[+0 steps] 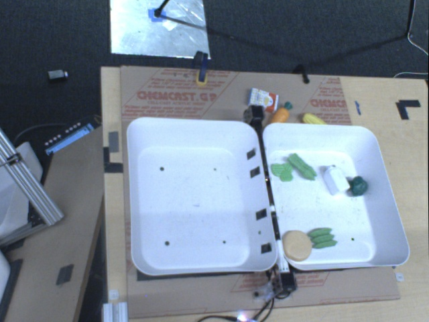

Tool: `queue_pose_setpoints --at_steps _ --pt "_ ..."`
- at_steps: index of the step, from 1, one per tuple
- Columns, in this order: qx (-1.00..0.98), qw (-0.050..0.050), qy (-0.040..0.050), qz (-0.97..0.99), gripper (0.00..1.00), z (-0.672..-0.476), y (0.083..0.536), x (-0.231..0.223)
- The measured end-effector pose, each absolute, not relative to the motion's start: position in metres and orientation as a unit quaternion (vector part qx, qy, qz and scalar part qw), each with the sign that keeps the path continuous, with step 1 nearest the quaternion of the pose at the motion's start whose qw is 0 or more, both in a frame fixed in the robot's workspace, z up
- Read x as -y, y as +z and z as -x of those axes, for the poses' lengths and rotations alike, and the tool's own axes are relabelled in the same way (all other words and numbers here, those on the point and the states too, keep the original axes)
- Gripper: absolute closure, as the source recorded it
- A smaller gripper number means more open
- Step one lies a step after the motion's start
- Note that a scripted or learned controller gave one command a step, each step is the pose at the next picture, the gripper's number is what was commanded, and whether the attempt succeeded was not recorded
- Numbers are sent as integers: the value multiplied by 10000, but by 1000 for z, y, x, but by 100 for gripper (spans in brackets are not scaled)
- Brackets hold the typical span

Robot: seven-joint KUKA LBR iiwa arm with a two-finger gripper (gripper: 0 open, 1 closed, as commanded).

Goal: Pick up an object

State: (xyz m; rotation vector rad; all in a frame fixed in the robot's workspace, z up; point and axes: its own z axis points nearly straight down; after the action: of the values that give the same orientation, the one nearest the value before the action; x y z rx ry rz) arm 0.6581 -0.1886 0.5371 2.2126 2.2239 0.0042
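Two shallow white bins sit side by side on the desk. The left bin and the right bin meet along a central seam.

Contents of the right bin:
- A long green pod lies near the far edge, close to the seam, with a light green piece touching its left side.
- A white cylinder lies toward the right edge, with a dark green object just beside it.
- A round tan disc rests in the near corner by the seam, with a second green pod just to its right.

Beyond the bins' far edge, an orange carrot-like item and a yellow item lie on the desk.

State of the tool: cannot be told.
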Motion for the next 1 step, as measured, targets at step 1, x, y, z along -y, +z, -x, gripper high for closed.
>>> queue_pose_setpoints --at_steps 1 --pt "-7070 -6 7 -7072 100 -535 536 171"
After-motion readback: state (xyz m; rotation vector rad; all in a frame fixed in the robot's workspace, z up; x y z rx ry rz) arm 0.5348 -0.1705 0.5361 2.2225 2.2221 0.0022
